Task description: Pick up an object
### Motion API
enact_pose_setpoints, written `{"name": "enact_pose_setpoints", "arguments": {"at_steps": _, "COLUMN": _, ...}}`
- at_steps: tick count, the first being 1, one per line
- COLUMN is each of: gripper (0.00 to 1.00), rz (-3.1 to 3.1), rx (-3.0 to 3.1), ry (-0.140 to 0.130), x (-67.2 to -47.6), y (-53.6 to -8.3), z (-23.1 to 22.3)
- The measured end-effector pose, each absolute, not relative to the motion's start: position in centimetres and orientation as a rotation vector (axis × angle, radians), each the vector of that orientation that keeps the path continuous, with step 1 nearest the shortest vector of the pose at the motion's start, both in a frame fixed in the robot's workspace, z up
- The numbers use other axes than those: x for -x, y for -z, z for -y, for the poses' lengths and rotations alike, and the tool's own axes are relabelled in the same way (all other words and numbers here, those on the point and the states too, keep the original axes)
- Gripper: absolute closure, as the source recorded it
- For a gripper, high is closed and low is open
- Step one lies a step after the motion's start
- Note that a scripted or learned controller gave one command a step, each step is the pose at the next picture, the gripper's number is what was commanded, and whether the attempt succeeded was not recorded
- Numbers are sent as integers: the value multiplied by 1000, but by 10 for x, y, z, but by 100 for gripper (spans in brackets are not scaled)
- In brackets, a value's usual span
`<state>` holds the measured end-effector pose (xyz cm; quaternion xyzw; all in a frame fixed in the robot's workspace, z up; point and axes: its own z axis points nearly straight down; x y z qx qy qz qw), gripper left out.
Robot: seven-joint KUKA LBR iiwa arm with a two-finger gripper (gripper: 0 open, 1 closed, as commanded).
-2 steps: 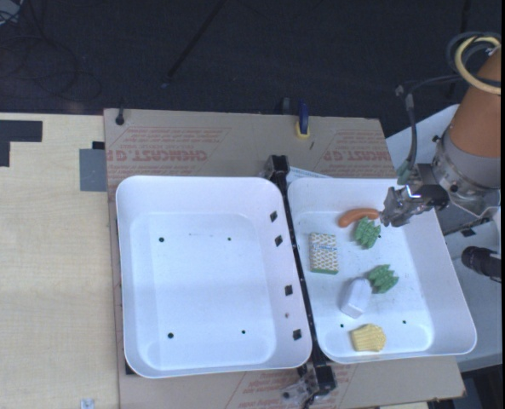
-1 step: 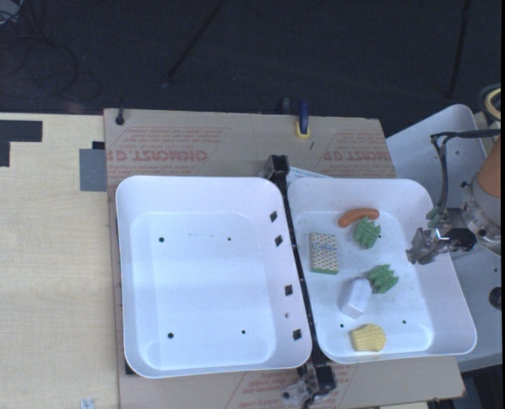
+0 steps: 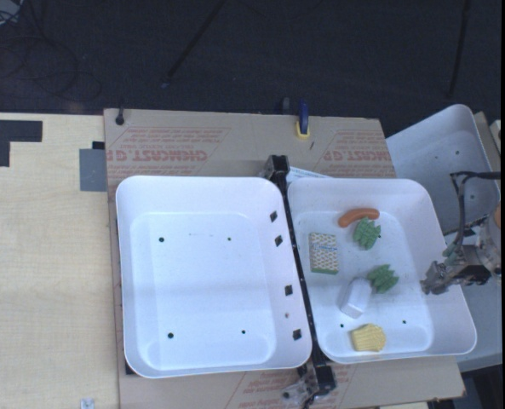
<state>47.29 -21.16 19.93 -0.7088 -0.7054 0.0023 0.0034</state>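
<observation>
So the right bin (image 3: 410,196) has all the stuff. Going off the checkered sponge (image 3: 324,252) in its middle: an orange hot dog (image 3: 358,217) sits up and right of it, a green broccoli piece (image 3: 367,233) just right, another green piece (image 3: 382,277) down and right, a white block (image 3: 354,296) below, and a yellow corn-looking thing (image 3: 368,338) lower still. The gripper (image 3: 439,278) hangs at the bin's right rim, well away from the sponge. Can't tell how its jaws stand.
</observation>
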Motion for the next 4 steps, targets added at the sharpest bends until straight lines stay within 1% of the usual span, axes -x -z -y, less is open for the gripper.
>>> {"name": "enact_pose_setpoints", "arguments": {"at_steps": 1, "gripper": 100, "rz": 2239, "rx": 2224, "ry": 17, "x": -494, "y": -424, "z": 137}}
{"name": "enact_pose_setpoints", "arguments": {"at_steps": 2, "gripper": 100, "rz": 2211, "rx": 2209, "ry": -15, "x": -505, "y": -264, "z": 120}}
{"name": "enact_pose_setpoints", "arguments": {"at_steps": 3, "gripper": 100, "rz": 2207, "rx": 2227, "ry": -9, "x": -472, "y": -221, "z": 219}}
{"name": "enact_pose_setpoints", "arguments": {"at_steps": 4, "gripper": 100, "rz": 2230, "rx": 2226, "ry": 7, "x": -477, "y": -335, "z": 201}}
